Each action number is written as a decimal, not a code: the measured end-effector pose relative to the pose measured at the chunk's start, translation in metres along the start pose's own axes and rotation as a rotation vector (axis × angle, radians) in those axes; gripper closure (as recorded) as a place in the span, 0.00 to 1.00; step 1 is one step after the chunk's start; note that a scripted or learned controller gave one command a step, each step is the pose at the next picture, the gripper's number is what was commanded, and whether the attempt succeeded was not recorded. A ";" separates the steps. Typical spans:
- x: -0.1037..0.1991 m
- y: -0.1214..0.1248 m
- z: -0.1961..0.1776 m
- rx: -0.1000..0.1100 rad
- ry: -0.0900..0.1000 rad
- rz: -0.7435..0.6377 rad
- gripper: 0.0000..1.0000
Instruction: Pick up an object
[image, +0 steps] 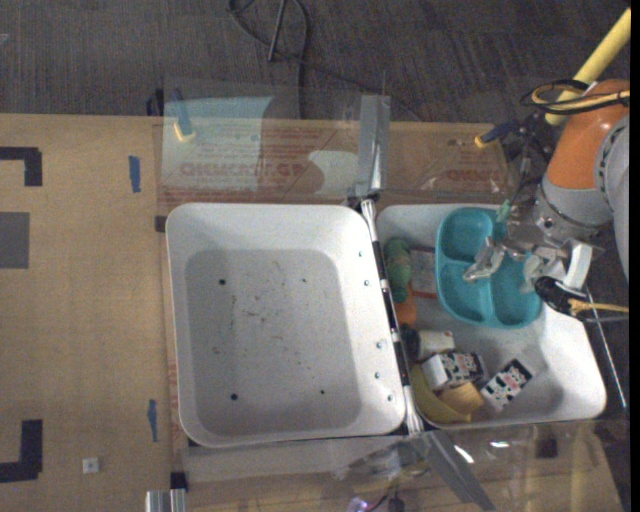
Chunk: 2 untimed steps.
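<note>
Your gripper (512, 252) hangs over the turquoise divided dish (478, 270) in the right-hand bin (575, 375), its fingers pointing down at the dish's middle rib; whether they are spread or closed you cannot tell from this slanted view, and nothing shows between them.

Taking the dish as your landmark and going left to right: well to its left lies the left-hand bin (270, 315), bare but for a few specks. Just left of the dish, along the bin's wall, stands a green-and-orange item (400, 272) (possibly a toy vegetable, hard to say), with a flat pale piece (423, 270) between it and the dish. Below the dish, toward the near wall, sit a small patterned box (458, 368), a yellow banana-like piece (445, 402) under it, and a black-and-white spotted block (507, 382) to their right.

The relation that matters: the dish lies directly under the tool, its long axis running from upper left to lower right, and the rib lies across that axis. You would judge the rib or the near rim the only graspable edge there. The smaller things lie below and left of the tool, apart from it, so reaching them asks for a sideways shift first.
</note>
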<state>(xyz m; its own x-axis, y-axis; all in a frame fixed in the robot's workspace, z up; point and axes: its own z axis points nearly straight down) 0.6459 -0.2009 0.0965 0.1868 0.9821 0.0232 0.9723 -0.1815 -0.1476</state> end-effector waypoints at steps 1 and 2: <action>0.000 0.011 -0.068 -0.143 -0.012 0.122 0.00; -0.005 0.000 -0.160 -0.152 -0.017 0.100 0.00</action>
<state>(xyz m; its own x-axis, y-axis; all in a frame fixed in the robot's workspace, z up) 0.6680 -0.2138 0.2551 0.2822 0.9593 -0.0013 0.9593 -0.2822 0.0033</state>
